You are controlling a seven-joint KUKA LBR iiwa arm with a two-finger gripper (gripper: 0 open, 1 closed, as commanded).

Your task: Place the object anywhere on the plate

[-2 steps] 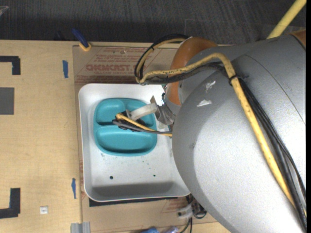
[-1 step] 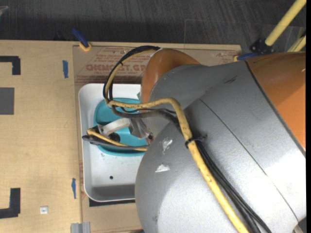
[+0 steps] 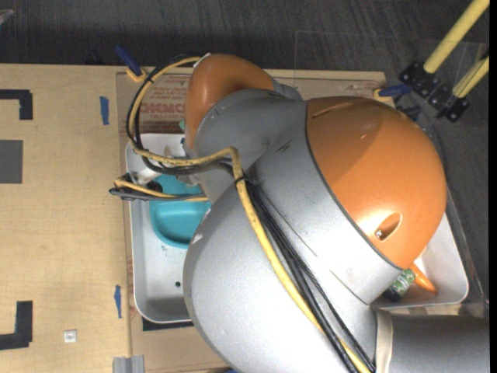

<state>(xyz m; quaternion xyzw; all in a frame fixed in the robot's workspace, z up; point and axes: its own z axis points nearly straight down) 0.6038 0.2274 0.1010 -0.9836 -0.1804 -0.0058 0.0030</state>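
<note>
The arm (image 3: 311, 231) bulks over most of the view, reaching in from the right and leaning left over the left bin (image 3: 144, 286). Its wrist end drops toward the far-left part of that bin, where black and yellow cables (image 3: 155, 160) loop around it. The pincer itself is hidden beneath the wrist, so I cannot tell what state it is in or whether it carries anything.

A teal plate (image 3: 175, 220) lies in the left bin, and part of its rim and hollow peeks out just left of the arm, directly under and slightly near of the wrist end. The coming move turns on this: the wrist appears to hang above the far edge of the plate, so the plate lies just nearside of it.

An orange thing with a green end (image 3: 411, 282) lies in the right bin (image 3: 454, 286), well apart from the plate. It may be the object, though that is a guess.
</note>
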